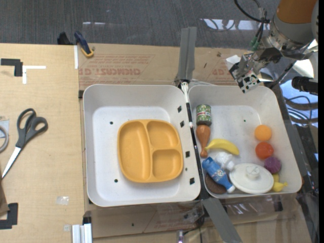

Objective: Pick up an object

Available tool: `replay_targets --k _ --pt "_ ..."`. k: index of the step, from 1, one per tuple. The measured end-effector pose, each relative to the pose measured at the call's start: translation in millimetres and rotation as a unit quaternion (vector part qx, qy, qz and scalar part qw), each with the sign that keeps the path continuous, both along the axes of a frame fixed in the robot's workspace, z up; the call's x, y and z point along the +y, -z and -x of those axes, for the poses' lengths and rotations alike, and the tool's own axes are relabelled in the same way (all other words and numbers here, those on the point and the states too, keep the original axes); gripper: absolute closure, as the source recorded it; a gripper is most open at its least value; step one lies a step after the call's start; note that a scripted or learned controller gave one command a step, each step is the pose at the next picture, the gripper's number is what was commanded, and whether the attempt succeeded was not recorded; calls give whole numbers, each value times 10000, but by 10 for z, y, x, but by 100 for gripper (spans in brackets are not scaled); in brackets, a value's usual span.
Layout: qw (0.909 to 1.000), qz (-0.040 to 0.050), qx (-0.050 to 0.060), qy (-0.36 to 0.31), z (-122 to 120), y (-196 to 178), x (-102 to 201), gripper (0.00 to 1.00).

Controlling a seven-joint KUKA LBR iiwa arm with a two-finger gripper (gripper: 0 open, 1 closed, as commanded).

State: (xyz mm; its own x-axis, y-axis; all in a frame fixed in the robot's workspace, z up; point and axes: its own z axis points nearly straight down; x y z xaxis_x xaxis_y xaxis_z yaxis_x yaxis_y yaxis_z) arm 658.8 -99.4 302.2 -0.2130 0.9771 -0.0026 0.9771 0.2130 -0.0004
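Observation:
My gripper (246, 76) hangs above the far rim of the right bin (238, 96), near its back right corner, with nothing visibly held. Below it in that bin lie a small green-labelled bottle (203, 114), a toy drumstick (203, 137), a banana (223, 146), a blue and white bottle (217, 170), a white lid (251, 178), an orange ball (262, 132), a red-orange ball (264, 150) and a purple ball (272, 164). All these objects sit well in front of the gripper.
The left bin (98, 151) holds a yellow divided plate (150, 150). Scissors (23, 134) lie on the wooden bench at the left. A blue and yellow clip (84, 45) sits near the bench's back edge. Cables hang beside the arm at the right.

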Motion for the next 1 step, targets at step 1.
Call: replay_targets --k 1 --pt "9986 -4 16 529 665 265 571 100"
